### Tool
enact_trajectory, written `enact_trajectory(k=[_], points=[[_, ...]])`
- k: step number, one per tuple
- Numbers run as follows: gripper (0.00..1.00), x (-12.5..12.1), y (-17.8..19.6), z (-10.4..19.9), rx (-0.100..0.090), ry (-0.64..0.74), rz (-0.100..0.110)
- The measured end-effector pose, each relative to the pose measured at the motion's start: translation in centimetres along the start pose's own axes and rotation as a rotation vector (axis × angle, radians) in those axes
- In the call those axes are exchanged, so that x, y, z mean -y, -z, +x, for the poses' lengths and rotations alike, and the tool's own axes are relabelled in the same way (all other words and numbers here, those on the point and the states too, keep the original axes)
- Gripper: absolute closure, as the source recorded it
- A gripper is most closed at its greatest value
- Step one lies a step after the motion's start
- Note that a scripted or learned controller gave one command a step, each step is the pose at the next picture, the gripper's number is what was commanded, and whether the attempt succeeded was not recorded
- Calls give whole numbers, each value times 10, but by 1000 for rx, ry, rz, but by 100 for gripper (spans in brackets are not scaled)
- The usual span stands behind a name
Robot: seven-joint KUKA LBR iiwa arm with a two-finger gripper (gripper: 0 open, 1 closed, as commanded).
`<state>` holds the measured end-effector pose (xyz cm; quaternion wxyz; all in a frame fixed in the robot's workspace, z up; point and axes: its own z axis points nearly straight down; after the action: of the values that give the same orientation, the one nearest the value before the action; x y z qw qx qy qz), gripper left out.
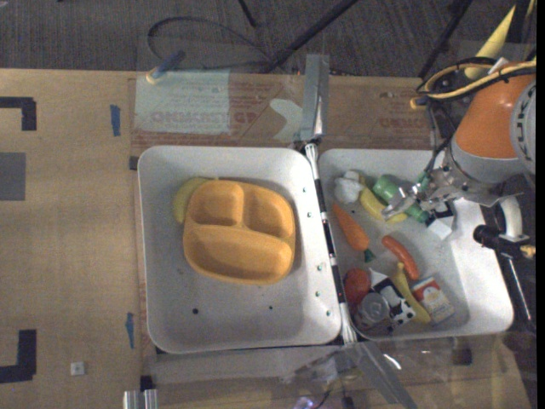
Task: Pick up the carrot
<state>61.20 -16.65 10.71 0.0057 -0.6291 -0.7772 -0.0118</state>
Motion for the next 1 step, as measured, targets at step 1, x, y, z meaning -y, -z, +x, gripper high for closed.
enact_trajectory(k=[1], points=[[0, 5, 0, 0, -5, -202, -41]])
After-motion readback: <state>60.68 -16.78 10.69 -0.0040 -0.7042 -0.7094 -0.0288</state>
